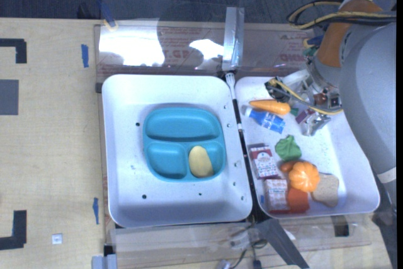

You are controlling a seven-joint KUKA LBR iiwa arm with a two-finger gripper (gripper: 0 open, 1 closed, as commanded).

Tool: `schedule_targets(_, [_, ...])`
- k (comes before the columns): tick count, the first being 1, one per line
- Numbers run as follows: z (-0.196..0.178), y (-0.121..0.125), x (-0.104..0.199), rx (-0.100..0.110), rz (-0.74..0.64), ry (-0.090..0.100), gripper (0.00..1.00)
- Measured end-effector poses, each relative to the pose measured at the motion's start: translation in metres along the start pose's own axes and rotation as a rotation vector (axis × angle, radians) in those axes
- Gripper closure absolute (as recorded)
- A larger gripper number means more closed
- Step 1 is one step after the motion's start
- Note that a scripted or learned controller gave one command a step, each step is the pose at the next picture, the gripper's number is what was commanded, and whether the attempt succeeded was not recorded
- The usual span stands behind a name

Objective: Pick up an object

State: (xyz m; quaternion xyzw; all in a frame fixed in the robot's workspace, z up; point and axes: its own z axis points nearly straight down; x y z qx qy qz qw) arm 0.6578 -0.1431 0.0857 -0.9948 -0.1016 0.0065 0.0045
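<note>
- Because the end effector sits low in the right bin amid wires and brackets, I cannot tell how it is set or whether it grasps anything.
- The candidates for picking crowd that bin: a carrot lying on a blue packet just left of the end effector, a green piece below them, then a red carton, an orange fruit, a red block and a tan piece toward the near edge.
- Likely failure: the carrot rests on the packet, so a closing grip could roll it off or catch both.
- The orange fruit touches the red block and the green piece is close above it; a descent there may nudge neighbours and slip off the round skin.
- The carrot and packet lie close to the divider between the bins, leaving scant room on that side.
- Open room lies on the bin's bare right floor, beside the arm.
- The left bin holds a blue tray with a yellow piece, well apart and unobstructed.
</note>
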Motion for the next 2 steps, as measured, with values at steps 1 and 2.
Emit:
schedule_targets(1, [-0.008, -0.007, -0.027, -0.008, -0.060, 0.009, 0.00])
schedule_targets(2, [-0.077, -0.049, -0.048, -0.008, -0.133, 0.015, 0.00])
